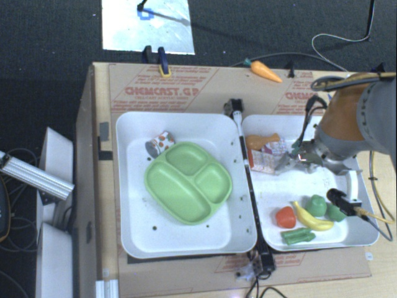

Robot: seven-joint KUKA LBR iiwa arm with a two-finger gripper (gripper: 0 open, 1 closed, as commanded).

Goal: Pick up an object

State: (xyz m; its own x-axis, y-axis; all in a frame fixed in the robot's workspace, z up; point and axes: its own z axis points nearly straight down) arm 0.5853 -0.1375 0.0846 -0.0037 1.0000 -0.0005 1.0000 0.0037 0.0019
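The arm reached in from the right over the right bin (363, 225), its gripper (291, 161) lowered beside a clear packet with an orange top (265, 153) lying in that bin's upper left part, probably because the packet was the nearest candidate for picking. Whether the fingers were spread or pressed together could not be told, nor whether they touched the packet. Toy food sat loose near the bin's front edge: a banana (312, 218), a red tomato (285, 216), a green pepper (318, 205) and a green pod (298, 235). The left bin (133, 228) held a green divided plate (188, 182) and a small can (160, 144). A carrot (266, 71) lay on the desk (186, 89) behind the bins.
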